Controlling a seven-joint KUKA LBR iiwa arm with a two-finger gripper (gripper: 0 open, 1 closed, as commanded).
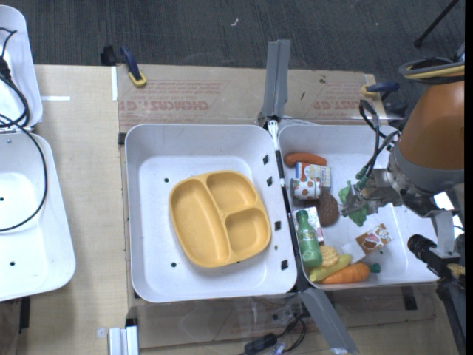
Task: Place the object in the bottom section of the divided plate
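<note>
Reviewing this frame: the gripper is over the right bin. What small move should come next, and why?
Probably lower straight down onto the green leafy toy: the gripper sits right over it in the right bin, and the yellow divided plate in the left bin holds no object.

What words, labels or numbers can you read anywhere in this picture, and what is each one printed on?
"CHEMC... GR...": red print, upside down, on the cardboard sheet behind the left bin; only partly legible.
Same red print on the cardboard behind the right bin: too faint to read.
Labels on the can, the green bottle and the small brown packet: too small and blurred to read.
</note>
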